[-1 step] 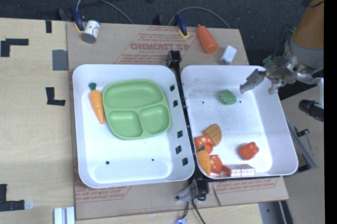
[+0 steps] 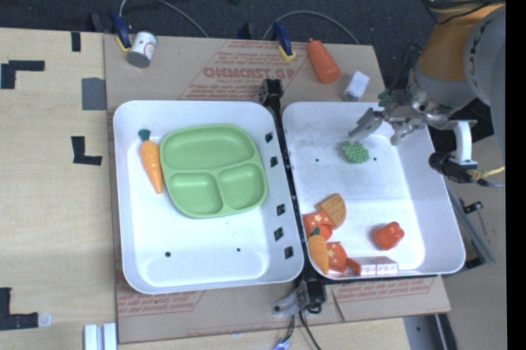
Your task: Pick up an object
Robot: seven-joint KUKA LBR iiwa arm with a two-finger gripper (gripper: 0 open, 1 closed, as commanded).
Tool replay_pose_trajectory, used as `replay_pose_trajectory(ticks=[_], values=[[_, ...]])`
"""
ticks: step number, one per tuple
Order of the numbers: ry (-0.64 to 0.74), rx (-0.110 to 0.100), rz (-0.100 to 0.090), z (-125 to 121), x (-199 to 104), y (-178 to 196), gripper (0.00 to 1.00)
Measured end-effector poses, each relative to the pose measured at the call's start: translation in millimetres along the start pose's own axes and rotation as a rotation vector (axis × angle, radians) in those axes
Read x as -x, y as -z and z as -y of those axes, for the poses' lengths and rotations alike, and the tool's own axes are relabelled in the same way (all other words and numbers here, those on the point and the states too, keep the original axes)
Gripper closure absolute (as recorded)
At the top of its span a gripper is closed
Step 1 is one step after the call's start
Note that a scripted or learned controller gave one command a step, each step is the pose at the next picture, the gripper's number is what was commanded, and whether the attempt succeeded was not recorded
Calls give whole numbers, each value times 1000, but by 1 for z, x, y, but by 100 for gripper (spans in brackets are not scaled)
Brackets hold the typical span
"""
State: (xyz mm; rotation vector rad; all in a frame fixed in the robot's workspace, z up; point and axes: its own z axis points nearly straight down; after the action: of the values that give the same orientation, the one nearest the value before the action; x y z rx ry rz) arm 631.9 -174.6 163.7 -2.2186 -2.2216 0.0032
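Bins numbered two, side by side on the bench: a left bin and a right bin, both shallow and white. One gripper hung over the upper part of the right bin, its two fingers spread wide apart with nothing between them. One small green knobbly object lay on the bin floor just below and to the left of the fingertips, apart from them. Lower in the same bin lay one red pepper-like toy near the right side, one tan waffle-patterned piece, and a cluster of orange and red food toys against the left wall, too jumbled to count surely. One small label-like card sat near the bottom edge. In the left bin lay one green divided plate with three compartments, and one orange carrot just beside the plate's left edge. Outside the bins, on the cardboard behind them, sat one orange bottle-shaped toy, one small white cube, and one small can on its side. Two blue clamps gripped the cardboard's far edge, well apart from each other.
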Motion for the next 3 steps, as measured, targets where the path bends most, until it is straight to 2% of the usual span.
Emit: replay_pose_trajectory(ticks=[1,2,3], values=[[1,5,1,-4,5,-77,0],[2,7,5,-5,6,-67,100],[1,4,0,-37,-52,12,100]])
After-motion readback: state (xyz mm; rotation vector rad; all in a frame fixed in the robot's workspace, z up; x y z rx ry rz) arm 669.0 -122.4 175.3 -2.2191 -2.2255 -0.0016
